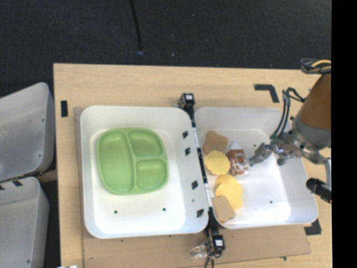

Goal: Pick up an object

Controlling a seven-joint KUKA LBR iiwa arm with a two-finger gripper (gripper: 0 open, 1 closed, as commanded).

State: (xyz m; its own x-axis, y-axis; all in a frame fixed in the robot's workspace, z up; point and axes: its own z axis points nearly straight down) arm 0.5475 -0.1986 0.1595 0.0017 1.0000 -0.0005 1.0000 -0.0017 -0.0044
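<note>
Legible text: none | Small brown-and-white packet (238, 162) in right bin (279, 212): printed markings present, too blurred to read | Green divided plate (133, 160) in left bin (139, 219): no lettering seen | Bench (167, 82): black corner marks, no characters

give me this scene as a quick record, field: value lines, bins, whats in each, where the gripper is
left bin: holds a green divided plate, three compartments
right bin: food-like items bunched along its left wall
items in right bin: tan piece, yellow round piece, small red-brown and white item, second yellow piece, tan slice
gripper: inside right bin, just right of the small red-brown and white item
held object: none seen between the fingers
arm: enters from the right edge, over the right bin
</note>
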